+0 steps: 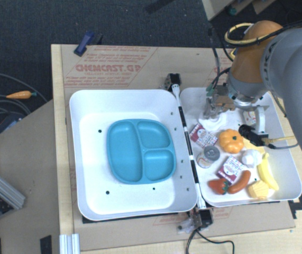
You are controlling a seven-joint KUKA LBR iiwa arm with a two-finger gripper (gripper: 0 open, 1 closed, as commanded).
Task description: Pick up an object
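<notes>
Pincer point(214, 111) sat low at the right bin's point(293, 180) far end, its state I couldn't tell, over a white object point(214, 124); you risked it snagging the adjacent packet point(203, 137) or orange pumpkin point(230, 141).

Blue clip point(84, 44) on brown board point(108, 67); orange carrot point(19, 94) on dark floor.

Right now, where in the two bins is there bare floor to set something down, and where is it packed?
The left bin has bare white floor all around the blue divided plate, widest at its near-left corner. The right bin is crowded: pumpkin, sausage, banana and packets lie close together, with the gripper at the far end.
</notes>
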